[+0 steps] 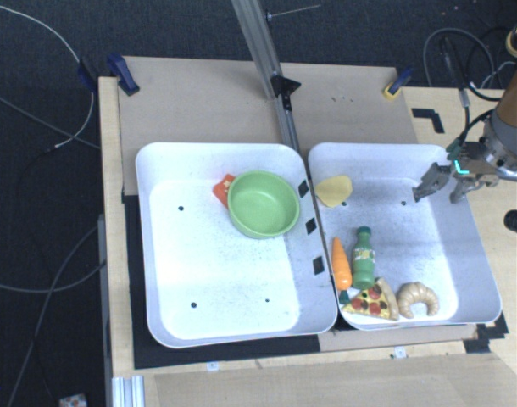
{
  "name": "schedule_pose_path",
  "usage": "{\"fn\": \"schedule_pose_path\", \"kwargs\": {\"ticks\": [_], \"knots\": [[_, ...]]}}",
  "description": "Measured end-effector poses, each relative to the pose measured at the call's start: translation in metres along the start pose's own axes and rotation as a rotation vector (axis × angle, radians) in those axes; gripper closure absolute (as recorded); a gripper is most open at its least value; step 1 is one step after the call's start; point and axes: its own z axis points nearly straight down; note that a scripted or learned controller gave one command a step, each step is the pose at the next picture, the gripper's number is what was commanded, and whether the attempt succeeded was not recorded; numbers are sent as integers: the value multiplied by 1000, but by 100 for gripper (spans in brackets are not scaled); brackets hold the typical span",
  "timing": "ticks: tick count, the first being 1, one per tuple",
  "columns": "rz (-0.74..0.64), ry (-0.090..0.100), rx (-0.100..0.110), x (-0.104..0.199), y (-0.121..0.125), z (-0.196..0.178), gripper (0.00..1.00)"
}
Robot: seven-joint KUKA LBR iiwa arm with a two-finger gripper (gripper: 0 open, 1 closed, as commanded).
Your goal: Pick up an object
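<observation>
My gripper (pixel 442 186) hangs over the right bin's (pixel 445 227) upper right area, fingers spread open with nothing between them. Below it and to the left lie a green bottle (pixel 363 258), an orange carrot (pixel 341 263), a pizza slice (pixel 371 303) and a croissant (pixel 418 298) near the bin's front edge. A yellow piece (pixel 334 190) rests at the bin's upper left corner. In the left bin (pixel 199 287) a green bowl (pixel 262 203) sits beside a small red-orange object (pixel 221 190).
A slanted metal bar (pixel 263 49) runs down between the bins from the top. Blue (pixel 121 74) and yellow (pixel 398 81) clamps hold the bench board. Cables (pixel 449 58) trail at the top right, near the arm.
</observation>
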Motion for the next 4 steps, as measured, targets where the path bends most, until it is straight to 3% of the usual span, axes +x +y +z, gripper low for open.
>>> {"fn": "schedule_pose_path", "kwargs": {"ticks": [1, 3, 4], "knots": [[-1, -1, -6, 0, 1, -3, 0], [0, 0, 0, -4, -4, 110, 0], [0, 0, -7, -4, -2, 94, 100]]}}
